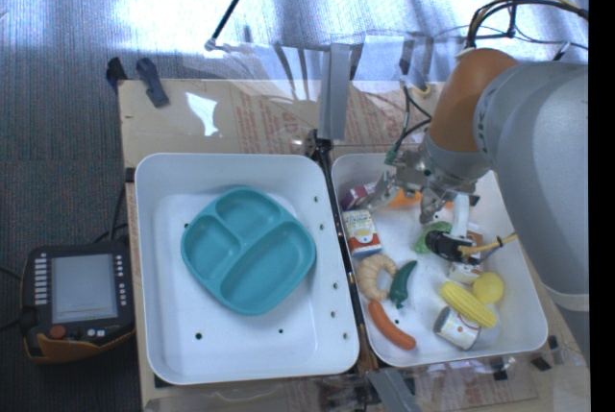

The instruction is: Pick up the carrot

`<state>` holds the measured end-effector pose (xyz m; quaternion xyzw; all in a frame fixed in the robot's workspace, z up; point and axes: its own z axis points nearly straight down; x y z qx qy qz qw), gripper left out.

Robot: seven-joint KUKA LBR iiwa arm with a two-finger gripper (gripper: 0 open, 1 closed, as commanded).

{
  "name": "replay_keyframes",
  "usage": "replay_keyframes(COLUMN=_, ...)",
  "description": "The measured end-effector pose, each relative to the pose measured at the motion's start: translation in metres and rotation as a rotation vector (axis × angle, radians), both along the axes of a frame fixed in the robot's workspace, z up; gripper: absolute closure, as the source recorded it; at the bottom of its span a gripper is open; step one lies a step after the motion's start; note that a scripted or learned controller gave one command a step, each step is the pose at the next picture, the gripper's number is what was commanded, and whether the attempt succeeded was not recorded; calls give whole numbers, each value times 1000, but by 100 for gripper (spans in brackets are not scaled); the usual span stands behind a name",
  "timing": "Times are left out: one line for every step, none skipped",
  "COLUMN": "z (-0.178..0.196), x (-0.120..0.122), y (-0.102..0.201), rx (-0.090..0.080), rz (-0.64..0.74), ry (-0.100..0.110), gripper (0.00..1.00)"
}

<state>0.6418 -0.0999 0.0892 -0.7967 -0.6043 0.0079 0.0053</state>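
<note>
The carrot (405, 200) shows as a small orange shape at the back of the right bin (533, 324), mostly hidden under the gripper. The gripper (405, 198) hangs low over it at the end of the grey arm with its orange band (471, 98). Its fingers (380, 190) stand spread on either side of the orange shape, so the gripper looks open. Whether the fingers touch the carrot is not visible.
The right bin also holds a small carton (360, 232), a croissant (377, 274), a green pepper (403, 282), a red sausage (392, 326), corn (468, 302), a lemon (488, 287) and a can (455, 327). A teal divided plate (248, 249) lies in the left bin (159, 199).
</note>
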Motion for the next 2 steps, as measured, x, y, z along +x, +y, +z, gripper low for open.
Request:
replay_keyframes(z=5, x=-1, y=1, rx=1, rz=5, ry=8, gripper=100)
replay_keyframes(z=5, x=-1, y=1, rx=1, rz=5, ry=8, gripper=0)
